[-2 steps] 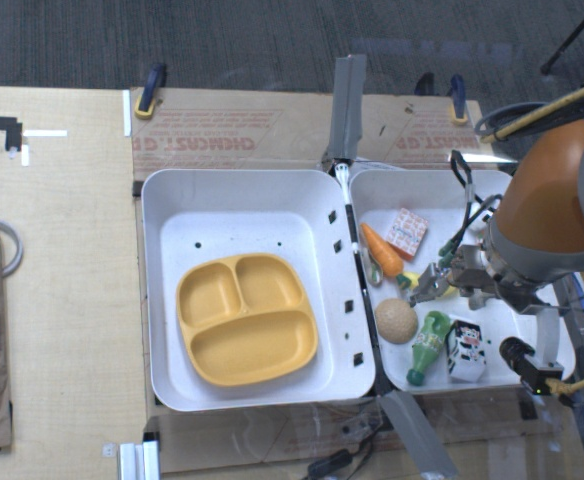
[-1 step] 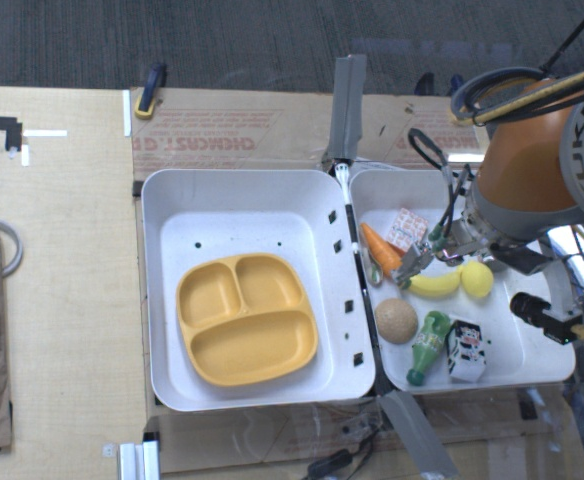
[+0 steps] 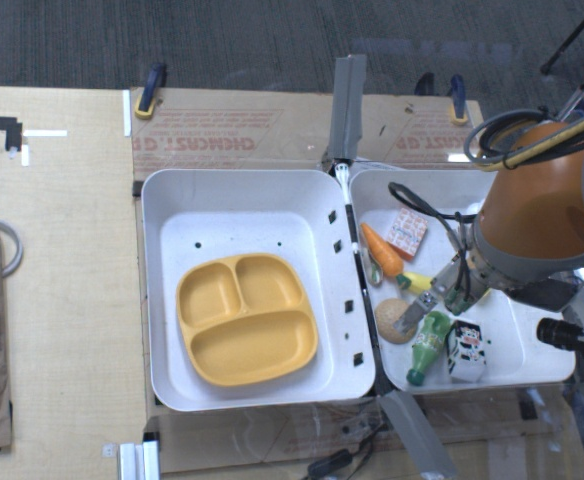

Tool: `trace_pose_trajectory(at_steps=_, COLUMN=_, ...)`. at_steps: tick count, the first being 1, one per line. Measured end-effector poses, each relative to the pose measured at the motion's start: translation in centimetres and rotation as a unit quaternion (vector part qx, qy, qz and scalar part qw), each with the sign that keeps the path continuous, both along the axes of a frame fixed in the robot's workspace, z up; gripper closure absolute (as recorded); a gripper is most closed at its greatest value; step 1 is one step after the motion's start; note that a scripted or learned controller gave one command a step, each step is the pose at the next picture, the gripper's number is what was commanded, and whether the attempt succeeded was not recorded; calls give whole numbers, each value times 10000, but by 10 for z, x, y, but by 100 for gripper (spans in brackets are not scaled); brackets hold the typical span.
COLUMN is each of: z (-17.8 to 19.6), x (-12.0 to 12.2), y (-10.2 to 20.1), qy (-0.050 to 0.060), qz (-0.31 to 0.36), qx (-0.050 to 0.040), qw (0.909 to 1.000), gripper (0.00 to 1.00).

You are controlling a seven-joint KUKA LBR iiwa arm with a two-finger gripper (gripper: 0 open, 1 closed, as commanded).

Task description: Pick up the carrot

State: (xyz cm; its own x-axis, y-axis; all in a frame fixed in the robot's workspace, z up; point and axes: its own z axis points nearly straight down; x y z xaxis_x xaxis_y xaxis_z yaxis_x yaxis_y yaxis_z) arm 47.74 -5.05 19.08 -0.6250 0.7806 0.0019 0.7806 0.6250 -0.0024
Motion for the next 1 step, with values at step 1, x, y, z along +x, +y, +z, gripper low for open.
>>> trace_pose_trajectory(at_steps=1, z=0, x=5, y=-11, qy=-17, qz=270, qx=-4, qw=9996, gripper=0)
